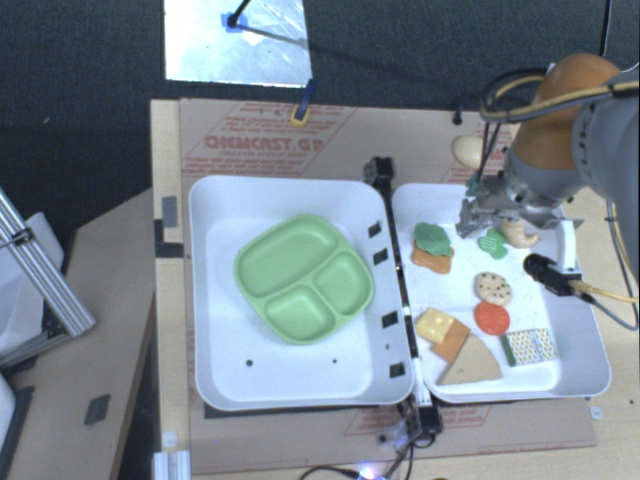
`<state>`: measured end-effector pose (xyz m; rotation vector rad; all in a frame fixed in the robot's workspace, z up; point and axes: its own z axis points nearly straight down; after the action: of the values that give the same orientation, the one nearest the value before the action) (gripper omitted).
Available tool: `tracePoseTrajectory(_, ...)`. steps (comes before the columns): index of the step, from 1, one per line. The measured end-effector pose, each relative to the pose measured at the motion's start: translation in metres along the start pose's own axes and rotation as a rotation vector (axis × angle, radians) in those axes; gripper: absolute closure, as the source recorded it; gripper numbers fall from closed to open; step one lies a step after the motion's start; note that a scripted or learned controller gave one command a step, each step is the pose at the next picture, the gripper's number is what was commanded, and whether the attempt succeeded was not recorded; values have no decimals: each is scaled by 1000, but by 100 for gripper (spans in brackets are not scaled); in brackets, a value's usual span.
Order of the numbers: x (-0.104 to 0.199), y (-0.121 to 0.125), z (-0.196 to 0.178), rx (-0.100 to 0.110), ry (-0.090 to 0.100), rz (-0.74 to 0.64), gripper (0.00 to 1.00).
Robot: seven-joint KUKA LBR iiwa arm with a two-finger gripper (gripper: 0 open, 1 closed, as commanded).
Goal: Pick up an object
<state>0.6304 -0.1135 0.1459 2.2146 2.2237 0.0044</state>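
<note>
My gripper (487,220) sits over the upper part of the right bin (590,353), at the frame's right; whether it is spread or pinched together I cannot tell. A small green piece (493,244) lies just beneath it, beside a beige one (519,234). Lower lie a cookie (492,288), red disc (491,319) and cheese wedge (436,325). The green divided plate (304,278) fills the left bin (215,368).

Right bin's upper part, small green toy (492,244) flat at the gripper's tip, beige piece (519,234) just beside it, green-and-orange piece (433,247) lying flat to the left, well apart
</note>
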Motion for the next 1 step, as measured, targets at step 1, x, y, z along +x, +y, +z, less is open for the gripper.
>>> tracePoseTrajectory(1,3,1,-65,-5,-1,-2,100)
